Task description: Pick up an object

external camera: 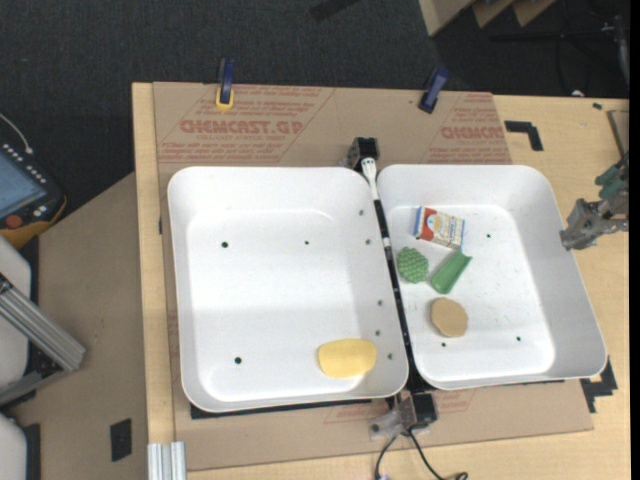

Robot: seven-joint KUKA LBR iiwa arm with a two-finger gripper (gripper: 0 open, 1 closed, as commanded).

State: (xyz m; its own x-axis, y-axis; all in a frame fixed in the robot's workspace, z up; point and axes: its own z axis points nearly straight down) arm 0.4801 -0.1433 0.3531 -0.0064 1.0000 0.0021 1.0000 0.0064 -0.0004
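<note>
1. The gripper (590,223) is at the right edge of the view, outside the right bin (540,193); whether it is released or clenched I cannot tell.
2. In the right bin, near its left wall, lie a small carton (439,227), a green round piece (412,264), a green block (450,271) and a tan disc (449,318).
3. A yellow object (347,358) lies in the left bin (200,268), near its front right corner.

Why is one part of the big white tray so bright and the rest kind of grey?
In the camera view, light falls across the lower half of the left bin, leaving a bright patch around the yellow object; its upper half sits in soft shadow. The right bin looks evenly lit. At the right edge the gripper looks slightly blurred.
</note>
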